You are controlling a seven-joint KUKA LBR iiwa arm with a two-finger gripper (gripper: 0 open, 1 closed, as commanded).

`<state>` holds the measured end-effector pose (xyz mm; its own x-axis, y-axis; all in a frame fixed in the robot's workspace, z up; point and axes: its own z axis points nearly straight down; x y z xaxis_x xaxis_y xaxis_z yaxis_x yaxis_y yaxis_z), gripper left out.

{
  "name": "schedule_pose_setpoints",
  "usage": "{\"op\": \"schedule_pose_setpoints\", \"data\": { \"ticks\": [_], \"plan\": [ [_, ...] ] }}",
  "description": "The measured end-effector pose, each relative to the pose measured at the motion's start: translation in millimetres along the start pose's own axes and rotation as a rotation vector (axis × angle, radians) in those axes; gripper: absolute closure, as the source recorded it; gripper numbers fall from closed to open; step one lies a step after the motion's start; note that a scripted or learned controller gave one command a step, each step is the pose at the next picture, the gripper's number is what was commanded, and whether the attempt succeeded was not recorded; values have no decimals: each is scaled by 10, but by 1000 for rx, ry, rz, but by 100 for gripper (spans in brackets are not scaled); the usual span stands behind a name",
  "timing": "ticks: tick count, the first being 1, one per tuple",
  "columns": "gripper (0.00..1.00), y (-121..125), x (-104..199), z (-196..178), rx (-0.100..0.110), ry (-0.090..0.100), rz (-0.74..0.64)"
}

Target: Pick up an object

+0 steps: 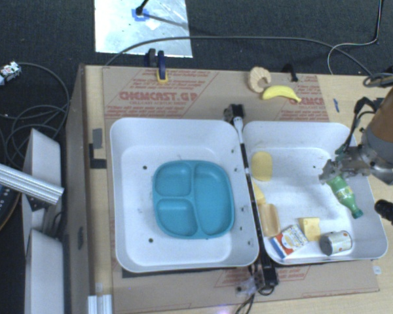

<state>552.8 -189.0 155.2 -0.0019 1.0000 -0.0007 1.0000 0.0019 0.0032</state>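
My gripper (334, 173) reaches in from the right and hangs over the right side of the right bin (295, 142). A green bottle (346, 194) lies tilted directly under it, its upper end touching or tucked beneath the gripper. Other objects in this bin are a pale yellow piece (262, 165), a tan block (269, 218), a red, white and blue carton (289, 239), a yellow cube (309, 226) and a silver can (336, 242).
The left bin (137, 142) holds a blue divided plate (193, 198). A banana (280, 93) and a tan ring-shaped item (259, 78) lie on the cardboard behind the bins. The arm's body (386, 133) stands over the right bin's right rim.
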Motion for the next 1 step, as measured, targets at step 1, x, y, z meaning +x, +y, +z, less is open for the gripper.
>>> {"op": "schedule_pose_setpoints", "data": {
  "ticks": [1],
  "plan": [
    [100,447,291,-373,-1,0,-2]
  ]
}}
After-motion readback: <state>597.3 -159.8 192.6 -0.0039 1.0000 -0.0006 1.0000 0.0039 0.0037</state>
